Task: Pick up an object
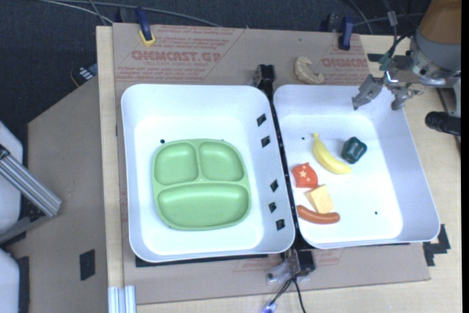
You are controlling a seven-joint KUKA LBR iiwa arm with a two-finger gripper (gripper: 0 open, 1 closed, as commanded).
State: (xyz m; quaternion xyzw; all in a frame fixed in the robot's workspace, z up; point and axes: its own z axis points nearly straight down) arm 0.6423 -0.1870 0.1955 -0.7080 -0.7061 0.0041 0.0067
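Observation:
The right bin (396,187) holds a yellow banana (329,156), a dark green pepper (354,149), a red strawberry-like piece (305,174), an orange cheese wedge (321,199) and a red sausage (318,215). My gripper (381,93) hangs over the bin's far right corner, up and to the right of the pepper. Its two fingers stand apart, open, with nothing between them.
A green divided plate (201,184) lies in the left bin (139,157). A beige scrap (308,69) rests on the cardboard behind the bins. Black clips line the wall between the bins. Blue clamps hold the board's far edge.

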